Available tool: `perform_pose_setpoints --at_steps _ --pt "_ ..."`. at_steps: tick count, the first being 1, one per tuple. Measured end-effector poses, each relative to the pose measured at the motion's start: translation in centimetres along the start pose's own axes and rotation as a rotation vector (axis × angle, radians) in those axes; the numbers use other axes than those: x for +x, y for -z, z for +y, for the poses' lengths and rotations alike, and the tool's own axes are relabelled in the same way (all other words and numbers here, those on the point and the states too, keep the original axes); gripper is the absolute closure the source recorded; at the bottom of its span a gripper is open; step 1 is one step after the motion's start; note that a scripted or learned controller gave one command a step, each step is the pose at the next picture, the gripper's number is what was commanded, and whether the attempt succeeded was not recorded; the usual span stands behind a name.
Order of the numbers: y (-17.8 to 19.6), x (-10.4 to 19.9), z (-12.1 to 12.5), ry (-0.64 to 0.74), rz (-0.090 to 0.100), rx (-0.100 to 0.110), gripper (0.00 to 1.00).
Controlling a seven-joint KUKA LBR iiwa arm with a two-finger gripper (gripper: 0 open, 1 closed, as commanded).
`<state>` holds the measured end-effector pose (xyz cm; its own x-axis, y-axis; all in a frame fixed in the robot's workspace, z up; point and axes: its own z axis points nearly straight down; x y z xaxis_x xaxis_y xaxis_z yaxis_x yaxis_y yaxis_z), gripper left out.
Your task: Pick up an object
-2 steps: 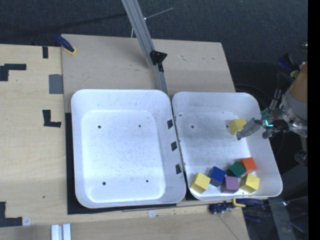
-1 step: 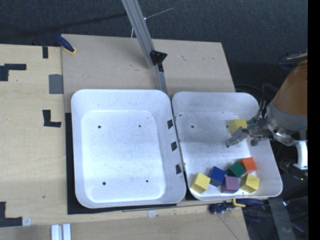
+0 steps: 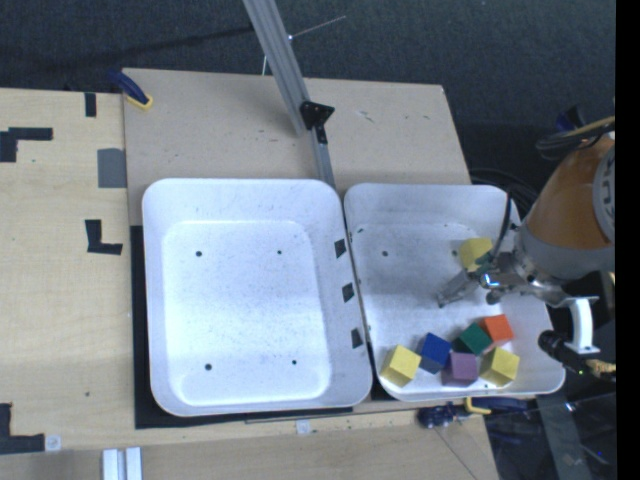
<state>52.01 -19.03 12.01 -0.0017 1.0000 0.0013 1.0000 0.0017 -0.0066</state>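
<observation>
The end effector [image 3: 462,286] hangs low inside the right bin [image 3: 400,218], its arm [image 3: 570,218] reaching in from the right with the orange band showing above the wrist. Its two thin fingers point left and toward the camera, and they appear spread apart in a narrow V with nothing between them.

Just beyond the end effector, close against the wrist side, sits a yellow block [image 3: 474,253]; whether any part of the tool touches it cannot be told.

Nearer the camera than the end effector, a cluster of blocks lies along the bin's front wall. An orange block [image 3: 498,328] and a green block [image 3: 474,340] sit closest, slightly to the right of the fingertips. A blue block [image 3: 434,350] and a purple block [image 3: 462,367] lie in front of those. A yellow cube [image 3: 402,365] marks the cluster's left end, and another yellow cube [image 3: 503,366] its right end.

To the left of the end effector, across the shared rim, stands the left bin [image 3: 240,298], both bins resting on the pale wooden tabletop [image 3: 60,268].
</observation>
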Motion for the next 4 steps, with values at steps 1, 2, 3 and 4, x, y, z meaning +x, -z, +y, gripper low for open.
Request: perform_pose_setpoints --at_steps 1,2,3,4 --pt "-3.0 0.1 0.0 0.000 -0.002 -0.003 0.00" --pt "-1.9 0.1 0.0 0.001 0.000 -0.004 1.00" --pt "4.3 0.1 -0.3 0.000 -0.003 -0.011 1.00" --pt "10.1 0.3 -1.1 0.000 -0.003 -0.011 1.00"
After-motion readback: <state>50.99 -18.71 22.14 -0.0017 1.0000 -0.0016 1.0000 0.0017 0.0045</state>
